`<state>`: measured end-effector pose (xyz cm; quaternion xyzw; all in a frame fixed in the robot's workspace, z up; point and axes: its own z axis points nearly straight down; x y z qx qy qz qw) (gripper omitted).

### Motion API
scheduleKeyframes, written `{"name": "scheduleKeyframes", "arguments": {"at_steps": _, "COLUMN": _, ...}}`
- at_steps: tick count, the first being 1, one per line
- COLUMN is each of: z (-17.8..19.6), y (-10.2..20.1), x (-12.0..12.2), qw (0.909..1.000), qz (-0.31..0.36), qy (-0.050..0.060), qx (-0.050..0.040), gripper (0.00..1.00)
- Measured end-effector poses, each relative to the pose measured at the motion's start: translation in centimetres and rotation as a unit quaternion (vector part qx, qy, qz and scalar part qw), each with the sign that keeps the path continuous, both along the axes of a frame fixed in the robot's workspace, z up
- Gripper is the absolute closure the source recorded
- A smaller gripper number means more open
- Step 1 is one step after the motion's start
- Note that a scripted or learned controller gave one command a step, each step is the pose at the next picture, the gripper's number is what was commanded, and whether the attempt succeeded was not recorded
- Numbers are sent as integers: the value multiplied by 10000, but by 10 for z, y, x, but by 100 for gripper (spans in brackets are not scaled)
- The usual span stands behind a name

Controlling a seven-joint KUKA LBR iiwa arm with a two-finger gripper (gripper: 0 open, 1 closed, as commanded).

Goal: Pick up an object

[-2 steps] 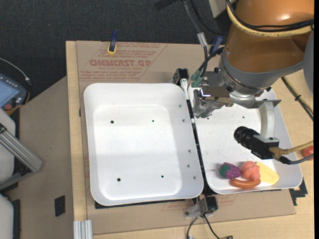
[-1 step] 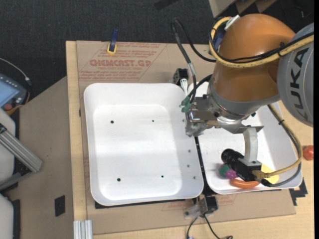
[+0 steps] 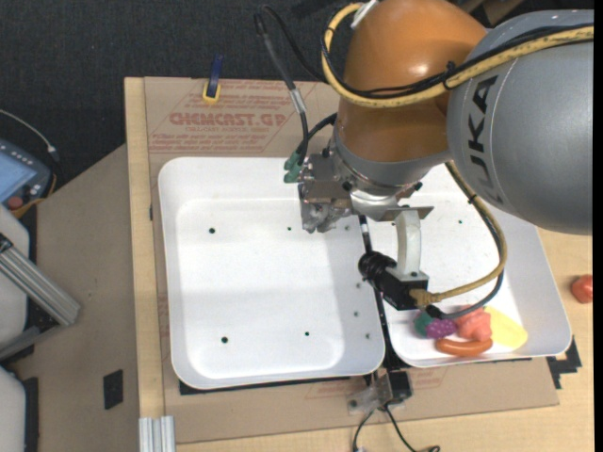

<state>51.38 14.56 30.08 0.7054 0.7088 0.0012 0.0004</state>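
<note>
The gripper (image 3: 318, 213) hangs over the left bin's (image 3: 245, 281) far right corner, open or closed I cannot tell; toys (image 3: 474, 325), perhaps plastic fruit, lie right of that bin

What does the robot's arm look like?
The arm is fat, round and grey, with black letters on its side. Above the wrist sits a shiny orange band with a yellow cable looped round it. Thin black cables run down to the small metal pincer.

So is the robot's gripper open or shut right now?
Gripper: cannot be told from here; it hangs over the left bin.
</note>
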Motion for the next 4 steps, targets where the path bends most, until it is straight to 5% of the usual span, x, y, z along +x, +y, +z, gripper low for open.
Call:
{"name": "scheduleKeyframes", "arguments": {"at_steps": 1, "z": -41, "y": -7, "x": 38, "qw": 10000, "qz": -32, "qy": 31, "qx": -14, "gripper": 100}}
{"name": "scheduleKeyframes", "arguments": {"at_steps": 2, "z": -19, "y": 74, "x": 61, "qw": 10000, "qz": 14, "qy": -15, "qx": 11, "gripper": 100}}
{"name": "scheduleKeyframes", "arguments": {"at_steps": 3, "z": -36, "y": 36, "x": 35, "qw": 10000, "qz": -38, "qy": 43, "qx": -13, "gripper": 100}}
{"name": "scheduleKeyframes", "arguments": {"at_steps": 4, "z": -74, "y": 81, "x": 49, "qw": 10000, "qz": -10, "qy": 32, "qx": -7, "gripper": 100}}
